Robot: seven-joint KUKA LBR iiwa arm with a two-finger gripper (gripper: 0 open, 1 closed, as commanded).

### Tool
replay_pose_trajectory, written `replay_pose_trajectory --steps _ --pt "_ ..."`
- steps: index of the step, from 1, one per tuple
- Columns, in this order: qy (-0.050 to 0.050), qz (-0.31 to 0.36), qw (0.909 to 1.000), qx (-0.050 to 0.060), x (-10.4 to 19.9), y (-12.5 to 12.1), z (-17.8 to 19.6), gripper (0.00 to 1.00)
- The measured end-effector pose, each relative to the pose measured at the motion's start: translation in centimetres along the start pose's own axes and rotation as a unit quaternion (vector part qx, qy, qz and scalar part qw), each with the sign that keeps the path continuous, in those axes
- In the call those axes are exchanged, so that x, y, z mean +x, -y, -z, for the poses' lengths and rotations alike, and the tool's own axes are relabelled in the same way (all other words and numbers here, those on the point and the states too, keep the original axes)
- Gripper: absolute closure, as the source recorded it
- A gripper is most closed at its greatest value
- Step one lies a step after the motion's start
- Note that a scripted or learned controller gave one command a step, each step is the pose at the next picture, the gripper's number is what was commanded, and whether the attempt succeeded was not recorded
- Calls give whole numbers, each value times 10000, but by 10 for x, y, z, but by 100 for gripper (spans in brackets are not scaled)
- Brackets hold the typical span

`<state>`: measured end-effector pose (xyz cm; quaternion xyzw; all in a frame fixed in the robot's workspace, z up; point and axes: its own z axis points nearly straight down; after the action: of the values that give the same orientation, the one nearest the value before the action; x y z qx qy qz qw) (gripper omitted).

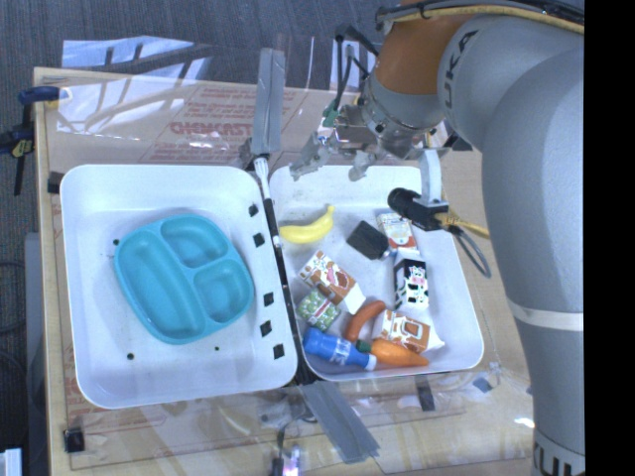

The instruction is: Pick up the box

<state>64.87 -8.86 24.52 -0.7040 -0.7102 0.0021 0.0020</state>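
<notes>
The small printed cardboard box (328,278) near the right bin's (466,305) left edge looks light, stiff — grab its flat sides. The gripper (332,164) hangs wide open, empty.

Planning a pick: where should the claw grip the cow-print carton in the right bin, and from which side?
Probably from above, across the narrow sides of the black-and-white cow-print carton. It lies flat, long axis running up and down the camera view, with bare white bin floor to its right. On its left the gap to the black block and orange sausage-shaped toy looks tighter.
</notes>
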Motion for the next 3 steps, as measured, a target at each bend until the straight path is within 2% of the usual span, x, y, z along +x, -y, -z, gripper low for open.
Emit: replay_pose_trajectory --steps 1,2,3 --pt "0 -720 9974 -1 -20 51 -45 0" --pt "-1 -538 9986 1 -49 56 -156 0" --pt "-1 -1130 9936 -6 -33 106 -155 0"
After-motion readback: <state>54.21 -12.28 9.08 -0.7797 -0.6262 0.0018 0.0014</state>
